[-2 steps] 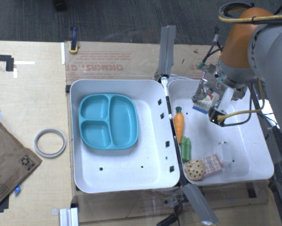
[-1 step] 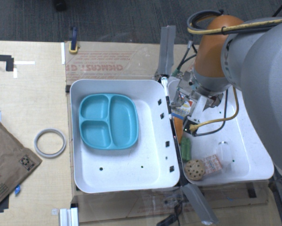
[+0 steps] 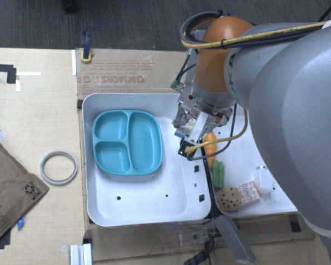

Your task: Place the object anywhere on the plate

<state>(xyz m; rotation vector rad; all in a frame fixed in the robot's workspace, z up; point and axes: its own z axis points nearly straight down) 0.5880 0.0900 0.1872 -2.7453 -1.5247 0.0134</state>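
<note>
Closest looms my grey arm (image 3: 289,109), gripper (image 3: 194,130) just beside the carrot (image 3: 210,146), apart from the blue plate (image 3: 127,142); I cannot tell its grip, so placing looks undone.

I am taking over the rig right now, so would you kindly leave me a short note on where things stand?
Gripper: low over the wall between the two bins, right beside the carrot. I cannot tell whether it holds anything.
Plate: blue, three compartments, lying in the left bin with nothing on it.
Carrot: in the right bin, against its left wall, with a packet nearer the front.
Done: nothing placed yet.
Left: pick the object, probably the carrot, carry it over the wall and set it on the plate.
</note>
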